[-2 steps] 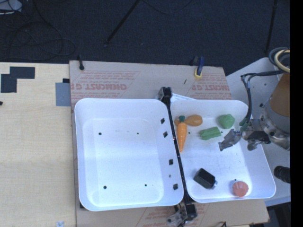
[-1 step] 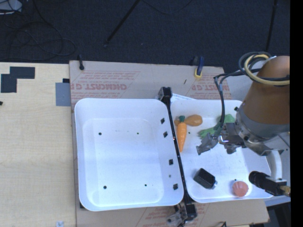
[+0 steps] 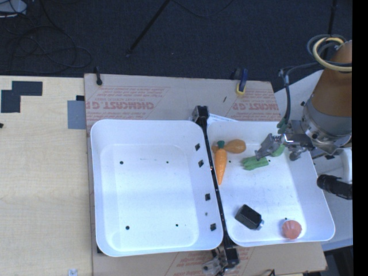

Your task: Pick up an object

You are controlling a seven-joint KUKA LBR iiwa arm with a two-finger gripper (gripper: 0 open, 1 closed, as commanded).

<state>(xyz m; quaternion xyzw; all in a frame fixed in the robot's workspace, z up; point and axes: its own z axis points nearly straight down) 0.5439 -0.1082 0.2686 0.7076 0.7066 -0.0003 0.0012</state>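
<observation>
Camera view: gripper (image 3: 270, 148), fingers' state unclear, over green object (image 3: 255, 163) near carrot (image 3: 220, 164), black block (image 3: 249, 217).

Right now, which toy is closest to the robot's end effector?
The green toy. It lies right beside the end effector, while the carrot, black block and pink ball sit farther off.

The cardboard sheet (image 3: 172, 99) under the bins bears red print. At eleven o'clock of the left bin (image 3: 103, 140), one word stands upside down and reads "CHEMCRST", or close to it. At twelve o'clock of the right bin (image 3: 322, 211), a shorter red piece is too faint to read.
</observation>
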